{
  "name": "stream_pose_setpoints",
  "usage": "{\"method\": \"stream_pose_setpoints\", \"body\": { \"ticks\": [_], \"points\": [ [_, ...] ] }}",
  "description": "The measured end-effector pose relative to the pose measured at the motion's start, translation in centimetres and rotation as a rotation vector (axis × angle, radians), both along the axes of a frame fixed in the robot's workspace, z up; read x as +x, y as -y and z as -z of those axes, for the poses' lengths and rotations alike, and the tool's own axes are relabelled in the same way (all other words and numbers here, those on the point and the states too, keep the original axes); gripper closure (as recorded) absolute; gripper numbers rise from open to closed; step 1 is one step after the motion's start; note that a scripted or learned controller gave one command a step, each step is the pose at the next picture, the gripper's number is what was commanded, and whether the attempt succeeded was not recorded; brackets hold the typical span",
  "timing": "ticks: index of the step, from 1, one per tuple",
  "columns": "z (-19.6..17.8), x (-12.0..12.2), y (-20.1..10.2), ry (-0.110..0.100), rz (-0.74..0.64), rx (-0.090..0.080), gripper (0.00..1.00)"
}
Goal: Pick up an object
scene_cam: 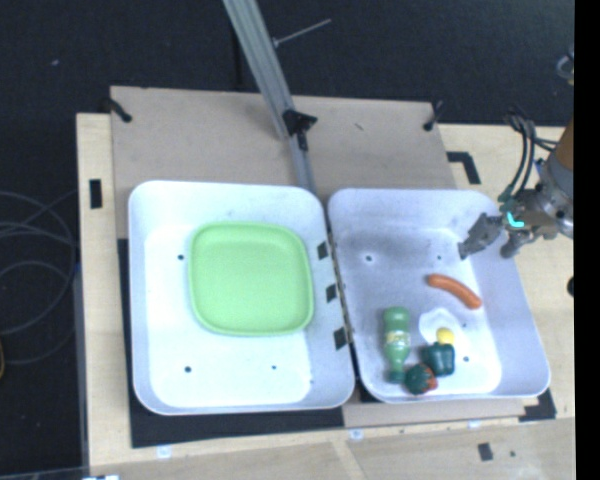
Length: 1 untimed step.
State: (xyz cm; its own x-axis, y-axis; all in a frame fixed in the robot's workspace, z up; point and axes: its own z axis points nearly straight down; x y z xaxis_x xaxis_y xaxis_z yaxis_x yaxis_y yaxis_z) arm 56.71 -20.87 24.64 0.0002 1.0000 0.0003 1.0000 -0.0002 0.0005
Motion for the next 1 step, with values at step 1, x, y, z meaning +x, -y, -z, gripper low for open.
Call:
{"method": "stream_pose_setpoints", "body": {
  "ticks": [1],
  "points": [
    [-0.01,0.02,0.0,0.0,0.0,0.0,0.0]
  ]
}}
